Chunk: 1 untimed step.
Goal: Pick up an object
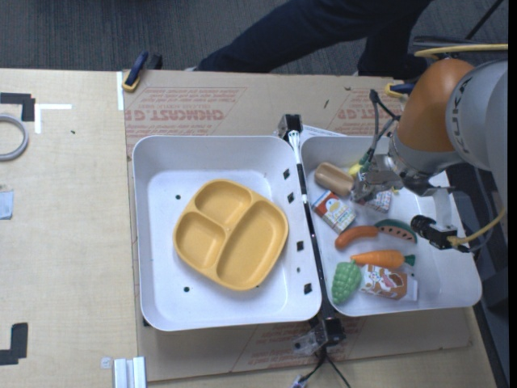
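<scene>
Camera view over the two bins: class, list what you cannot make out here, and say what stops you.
- Gripper: fingers open or shut is hidden by the arm's own wrist.
- Brown bread-like roll: its right end is covered by the gripper.
- Small food packet: print too small to read.
- Pouch beside the carrot: label too small.

Two white bins (149, 241), one yellow divided plate (231, 234), seven toy foods (357, 235).

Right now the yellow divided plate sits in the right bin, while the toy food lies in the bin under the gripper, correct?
Not quite. The camera view shows the yellow divided plate in the left bin; the toy food, such as the carrot, lies in the right bin under the gripper.
</scene>
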Motion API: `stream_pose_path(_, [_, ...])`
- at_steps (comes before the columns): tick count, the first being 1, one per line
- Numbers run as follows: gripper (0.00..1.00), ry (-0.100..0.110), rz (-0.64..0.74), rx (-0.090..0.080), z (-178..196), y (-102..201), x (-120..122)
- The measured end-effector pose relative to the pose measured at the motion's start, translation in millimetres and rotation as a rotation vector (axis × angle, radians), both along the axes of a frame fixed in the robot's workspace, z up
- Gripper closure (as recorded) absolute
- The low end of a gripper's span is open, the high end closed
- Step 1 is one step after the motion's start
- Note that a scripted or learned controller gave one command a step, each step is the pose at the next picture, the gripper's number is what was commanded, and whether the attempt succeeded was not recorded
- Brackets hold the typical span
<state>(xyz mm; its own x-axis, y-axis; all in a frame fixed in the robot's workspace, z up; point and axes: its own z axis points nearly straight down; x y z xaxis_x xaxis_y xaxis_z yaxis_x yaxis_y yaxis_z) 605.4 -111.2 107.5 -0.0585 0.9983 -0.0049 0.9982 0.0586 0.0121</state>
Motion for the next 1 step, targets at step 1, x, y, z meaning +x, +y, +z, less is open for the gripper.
stream_pose_path(1, [1.0,0.011,0.043,0.002,172.7,11.6,-15.0])
